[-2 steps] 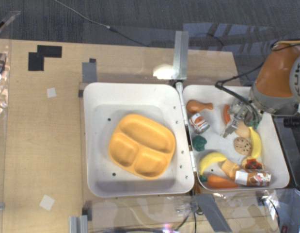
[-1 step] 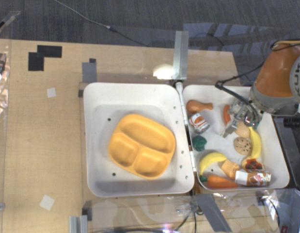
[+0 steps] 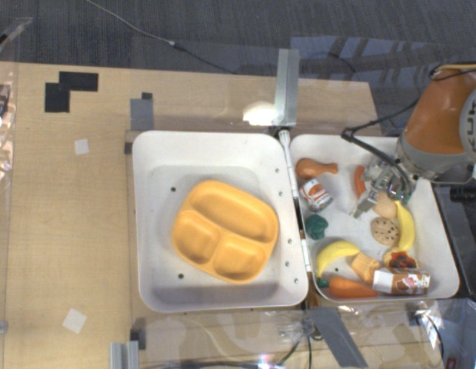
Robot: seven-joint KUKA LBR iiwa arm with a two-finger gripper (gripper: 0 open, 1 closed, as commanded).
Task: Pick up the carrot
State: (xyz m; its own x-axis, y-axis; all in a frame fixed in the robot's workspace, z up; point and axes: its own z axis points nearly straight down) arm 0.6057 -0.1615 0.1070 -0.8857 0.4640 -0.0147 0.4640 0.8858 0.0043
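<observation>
The arm is reaching into the right bin (image 3: pixel 445 279) from the right, and its pincer (image 3: pixel 381 191) is hanging over the upper middle of that bin, beside a cookie (image 3: pixel 384 230) and a banana (image 3: pixel 407 225). Whether the pincer is apart or together I cannot tell. The carrot (image 3: pixel 350 287) is lying at the bin's near edge, well apart from it. This looks like the approach step; next the pincer needs to be travelling toward the near edge and lowering over the carrot.

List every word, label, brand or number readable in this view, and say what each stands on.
None can be read.
Small red-and-white can: label too blurred to read.
Red-and-white bottle lying on its side: label print too small to read.
Orange band of the arm: dark marks at the frame edge, cut off, unreadable.
</observation>
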